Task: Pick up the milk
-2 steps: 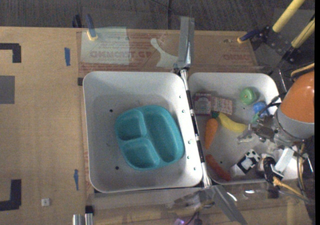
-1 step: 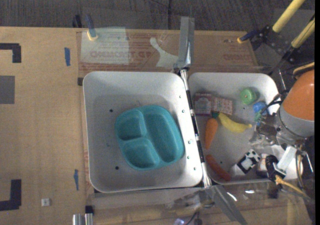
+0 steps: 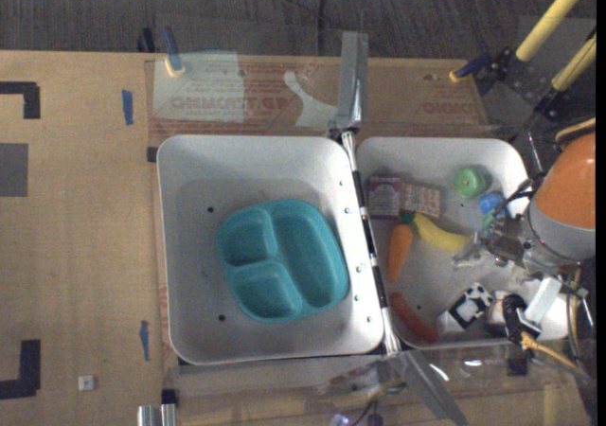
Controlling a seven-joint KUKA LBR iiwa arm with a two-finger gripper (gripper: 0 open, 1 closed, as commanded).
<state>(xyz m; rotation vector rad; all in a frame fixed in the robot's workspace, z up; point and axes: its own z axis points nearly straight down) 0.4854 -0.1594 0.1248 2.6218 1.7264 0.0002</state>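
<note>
The milk (image 3: 471, 305) is a small white carton with black cow patches, lying near the front of the right bin (image 3: 445, 151). My gripper (image 3: 486, 246) hangs over the right side of that bin, above and slightly right of the milk in the view, beside the banana (image 3: 439, 233). Nothing shows in its grasp. The grey wrist and orange band (image 3: 571, 180) enter from the right edge and hide the bin's right wall.
The right bin also holds a carrot (image 3: 399, 251), a red pepper-like piece (image 3: 413, 317), a pink box (image 3: 402, 196), a green item (image 3: 469, 180) and a small blue item (image 3: 490, 203). A teal divided plate (image 3: 281, 260) lies in the left bin (image 3: 189, 168).
</note>
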